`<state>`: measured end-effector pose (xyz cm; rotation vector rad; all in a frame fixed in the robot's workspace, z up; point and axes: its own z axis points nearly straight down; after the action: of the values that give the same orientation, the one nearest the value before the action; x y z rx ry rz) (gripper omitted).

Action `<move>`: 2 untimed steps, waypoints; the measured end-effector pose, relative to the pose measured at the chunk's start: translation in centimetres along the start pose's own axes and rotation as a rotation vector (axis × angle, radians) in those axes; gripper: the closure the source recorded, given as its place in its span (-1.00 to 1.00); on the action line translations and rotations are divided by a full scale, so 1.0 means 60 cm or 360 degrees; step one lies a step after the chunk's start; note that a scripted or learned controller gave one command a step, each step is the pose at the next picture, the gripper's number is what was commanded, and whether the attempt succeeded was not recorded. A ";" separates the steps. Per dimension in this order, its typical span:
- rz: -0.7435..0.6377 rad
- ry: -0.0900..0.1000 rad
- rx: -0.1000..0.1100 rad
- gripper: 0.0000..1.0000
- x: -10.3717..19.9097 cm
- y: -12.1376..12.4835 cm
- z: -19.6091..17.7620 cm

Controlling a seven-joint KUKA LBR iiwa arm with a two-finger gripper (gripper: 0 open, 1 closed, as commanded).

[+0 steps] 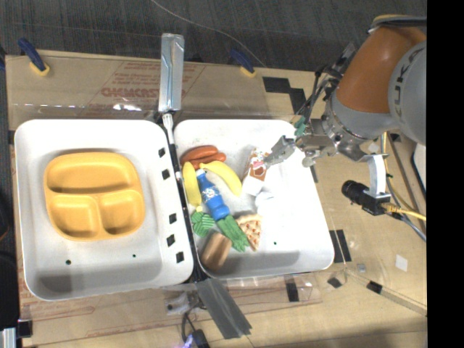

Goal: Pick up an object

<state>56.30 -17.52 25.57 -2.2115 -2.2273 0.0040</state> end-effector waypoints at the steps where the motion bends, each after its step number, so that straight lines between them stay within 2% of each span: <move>1: 0.0120 0.0005 0.0018 -1.00 -0.039 0.102 0.217; 2: -0.0062 0.0002 0.0000 -1.00 -0.032 0.085 0.266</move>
<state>61.35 -19.42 9.61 -2.1672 -2.2691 0.0022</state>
